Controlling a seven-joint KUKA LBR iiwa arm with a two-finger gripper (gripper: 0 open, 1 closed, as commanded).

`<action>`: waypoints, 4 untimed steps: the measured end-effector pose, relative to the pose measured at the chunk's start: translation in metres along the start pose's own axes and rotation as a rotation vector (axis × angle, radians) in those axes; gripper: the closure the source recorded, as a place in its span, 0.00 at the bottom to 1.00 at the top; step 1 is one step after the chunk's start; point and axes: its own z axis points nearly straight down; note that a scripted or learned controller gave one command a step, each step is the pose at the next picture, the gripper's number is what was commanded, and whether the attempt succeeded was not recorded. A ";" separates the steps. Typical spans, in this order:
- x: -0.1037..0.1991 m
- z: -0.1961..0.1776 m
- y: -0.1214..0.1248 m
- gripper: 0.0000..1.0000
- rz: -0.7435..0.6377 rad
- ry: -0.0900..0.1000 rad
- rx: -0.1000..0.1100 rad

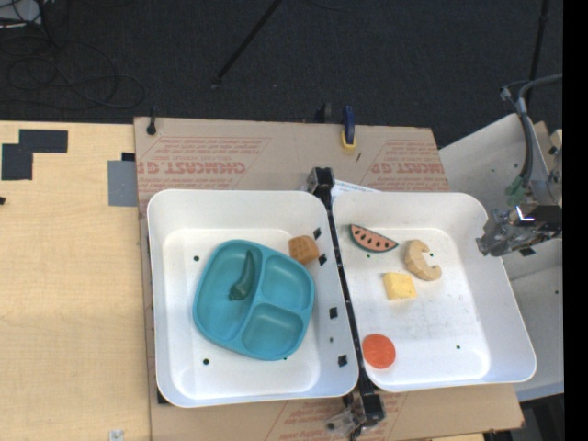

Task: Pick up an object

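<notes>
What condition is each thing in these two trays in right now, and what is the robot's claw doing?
Teal divided plate: flat in the left bin, tilted askew.
Green piece: lying in the plate's upper-left compartment.
Brown piece: on the bin floor, at the plate's upper-right rim.
Watermelon slice: flat in the right bin.
Bagel piece: flat, untouched.
Yellow block: flat, untouched.
Orange disc: flat, untouched.
Gripper: over the right bin's right rim, holding nothing visible.

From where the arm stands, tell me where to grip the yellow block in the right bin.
Grip the yellow block across its two flat opposite sides, coming straight down from above. It lies flat on the right bin floor with open floor around it, apart from the beige curved piece, so fingers probably fit.
</notes>
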 end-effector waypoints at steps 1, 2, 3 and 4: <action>0.002 -0.042 -0.006 1.00 0.000 0.000 -0.002; -0.010 -0.073 -0.012 1.00 0.002 -0.001 -0.001; -0.015 -0.117 -0.011 1.00 -0.002 -0.001 -0.002; -0.017 -0.159 -0.012 1.00 -0.001 -0.001 -0.002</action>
